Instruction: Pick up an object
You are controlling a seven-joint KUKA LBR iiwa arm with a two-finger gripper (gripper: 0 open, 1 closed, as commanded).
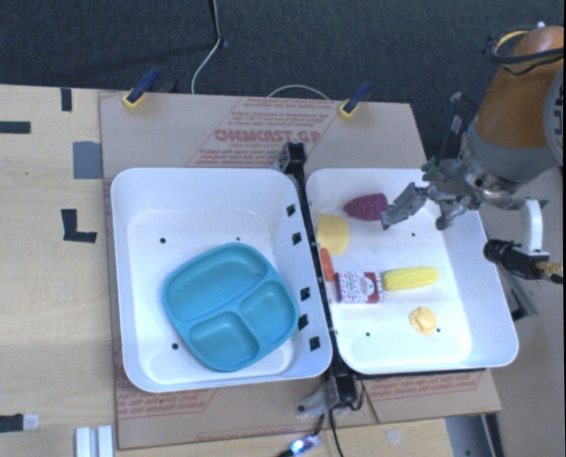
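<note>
Camera view | left bin (130, 198): blue divided plate (230, 306) | right bin (482, 293): purple toy (365, 206), yellow piece (333, 230), corn cob (410, 278), red-white packet (357, 287), small yellow item (422, 321) | gripper (419, 215): fingers apart, nothing between, beside purple toy

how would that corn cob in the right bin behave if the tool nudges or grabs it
The corn cob looks like a rounded cylinder lying on its side on the smooth white bin floor, so a nudge would probably roll it. Its plastic-looking sheen suggests a light, fairly stiff toy that could slip in a loose pinch.
</note>
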